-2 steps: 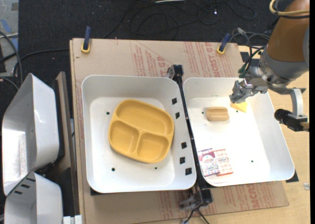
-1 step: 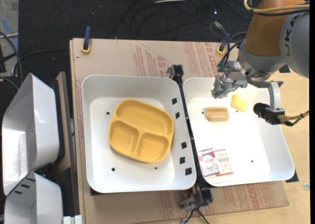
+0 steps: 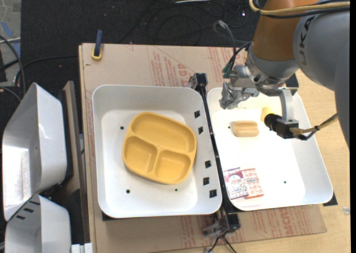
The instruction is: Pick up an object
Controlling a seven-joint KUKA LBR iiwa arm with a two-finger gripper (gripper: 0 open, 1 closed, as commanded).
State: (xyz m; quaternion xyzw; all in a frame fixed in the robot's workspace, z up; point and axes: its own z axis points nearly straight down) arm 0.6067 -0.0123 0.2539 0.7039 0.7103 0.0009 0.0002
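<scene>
Camera view, from above and at a slant: I see the grey arm with its orange band reaching in from the right, over the far end of the right bin. The gripper hangs at that bin's far left corner, close to the divider between the two bins; nothing is visible between its fingers, and from this angle I cannot tell whether they are spread or closed. In the right bin, a small tan block lies flat on the floor just nearer the camera than the gripper, apart from it. A small yellow piece sits beside the block, partly hidden by a black fitting on the arm. A red-and-white printed packet lies flat near the bin's near left corner. In the left bin, a yellow divided tray with three compartments rests flat near the middle.
</scene>
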